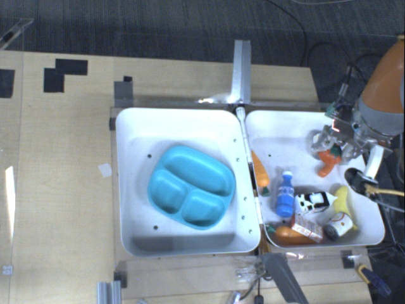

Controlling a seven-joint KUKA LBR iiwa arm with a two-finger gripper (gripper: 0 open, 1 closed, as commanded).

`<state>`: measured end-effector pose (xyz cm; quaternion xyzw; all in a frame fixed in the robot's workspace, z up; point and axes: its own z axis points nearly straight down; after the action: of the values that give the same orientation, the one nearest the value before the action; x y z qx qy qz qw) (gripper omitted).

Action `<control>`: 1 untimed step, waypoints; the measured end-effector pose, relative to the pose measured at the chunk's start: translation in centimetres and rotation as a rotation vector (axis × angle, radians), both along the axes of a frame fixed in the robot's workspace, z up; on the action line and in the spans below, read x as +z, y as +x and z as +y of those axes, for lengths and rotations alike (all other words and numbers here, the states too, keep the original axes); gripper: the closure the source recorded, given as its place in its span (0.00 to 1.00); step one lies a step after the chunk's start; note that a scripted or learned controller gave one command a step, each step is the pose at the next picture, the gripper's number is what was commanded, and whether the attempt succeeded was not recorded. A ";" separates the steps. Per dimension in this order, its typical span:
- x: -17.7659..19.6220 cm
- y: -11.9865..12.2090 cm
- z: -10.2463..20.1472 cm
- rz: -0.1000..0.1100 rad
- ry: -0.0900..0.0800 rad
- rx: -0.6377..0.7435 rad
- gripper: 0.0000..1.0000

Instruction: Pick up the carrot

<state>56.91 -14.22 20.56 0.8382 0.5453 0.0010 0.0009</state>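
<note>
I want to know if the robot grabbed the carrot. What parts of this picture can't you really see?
- Gripper, camera view: small and blurred, so whether it grips the orange piece below it is unclear.
- Arm: cut off by the right edge.
- Orange thing by the right bin's left wall: partly hidden by the divider.
- Items near the blue bottle: piled together, too small to name.

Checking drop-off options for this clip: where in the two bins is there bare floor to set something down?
Left bin: bare floor rings the blue tray, widest along the far wall and left side. Right bin: a bare patch at the far-left, between the divider and the gripper. Its near half is crowded: bottle, banana, small toys.
</note>
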 end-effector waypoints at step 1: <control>2.1 -8.2 1.1 0.002 0.002 -0.321 1.00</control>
<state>48.74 -13.12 22.66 0.9146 0.4044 0.0007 -0.0002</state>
